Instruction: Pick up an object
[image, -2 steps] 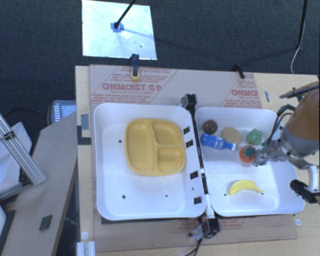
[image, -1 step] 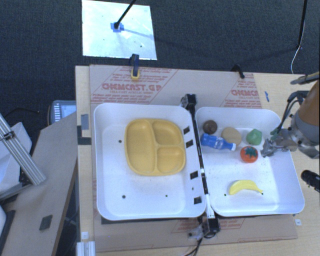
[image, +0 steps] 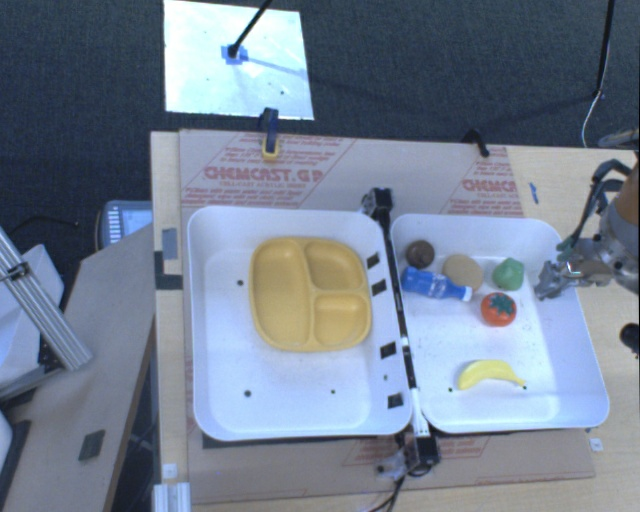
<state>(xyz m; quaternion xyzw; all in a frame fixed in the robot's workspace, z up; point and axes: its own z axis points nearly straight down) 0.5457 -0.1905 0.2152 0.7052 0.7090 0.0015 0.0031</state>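
The right bin (image: 570, 330) holds a brown ball (image: 420, 252), a tan round object (image: 462, 269), a green object (image: 509, 272), a blue bottle (image: 436, 286) lying on its side, a red-orange tomato-like object (image: 499, 309) and a yellow banana (image: 489, 375). My gripper (image: 553, 280) hangs at the bin's right edge, just right of the green object and the tomato, touching neither. Nothing shows between its fingers.
The left bin (image: 215, 330) holds a yellow divided tray (image: 308, 294). A black divider strip (image: 392, 310) runs between the bins. Cardboard (image: 300, 172) lies under both bins. A clamp (image: 270, 135) sits at the bench's back edge.
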